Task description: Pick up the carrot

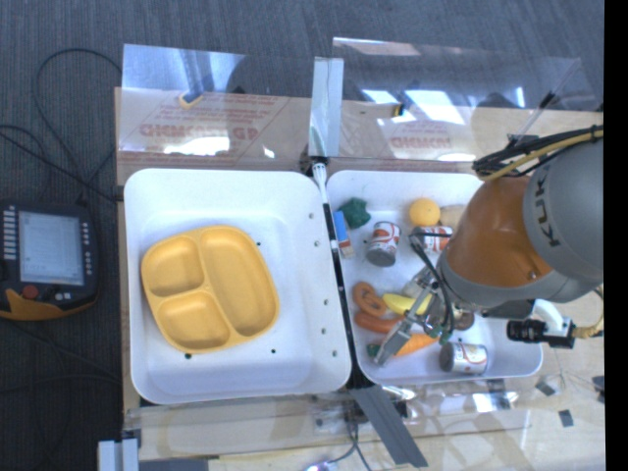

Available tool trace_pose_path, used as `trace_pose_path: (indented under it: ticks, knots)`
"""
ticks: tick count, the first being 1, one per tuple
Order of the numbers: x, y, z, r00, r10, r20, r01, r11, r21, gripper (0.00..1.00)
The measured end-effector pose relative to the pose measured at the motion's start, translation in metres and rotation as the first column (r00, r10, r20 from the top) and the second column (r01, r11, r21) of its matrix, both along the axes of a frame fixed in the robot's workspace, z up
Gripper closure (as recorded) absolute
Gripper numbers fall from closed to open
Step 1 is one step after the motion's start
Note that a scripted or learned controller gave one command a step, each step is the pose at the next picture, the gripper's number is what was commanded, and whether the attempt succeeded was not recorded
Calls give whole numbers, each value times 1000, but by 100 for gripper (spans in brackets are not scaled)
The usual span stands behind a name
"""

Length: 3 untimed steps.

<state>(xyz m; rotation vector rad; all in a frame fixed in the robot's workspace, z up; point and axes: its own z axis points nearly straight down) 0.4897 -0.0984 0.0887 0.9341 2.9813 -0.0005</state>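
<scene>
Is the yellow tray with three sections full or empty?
Empty. The yellow tray lies flat in the left bin, and all three of its sections show bare yellow plastic with nothing inside.

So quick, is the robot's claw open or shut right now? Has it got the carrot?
Gripper: cannot be told whether open or closed; it sits low in the right bin beside the carrot, with no visible hold.

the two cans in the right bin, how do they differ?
The upper can stands roughly upright with its round top facing the camera, near the bin's middle; the lower can lies on its side by the bin's near edge, below the gripper. Both are silver with red markings and look similar in size.
</scene>
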Motion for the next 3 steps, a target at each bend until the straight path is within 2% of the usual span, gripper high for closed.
trace_pose_path:
  ticks: [1, 2, 3]
  knots:
    - [3, 1, 11, 1000, 4, 4, -4, 1000, -1, 100]
    - [4, 1, 17, 1000, 7, 1, -7, 1000, 0, 100]
    - [1, 1, 3, 873, -488, -2, 488, 873, 15, 100]
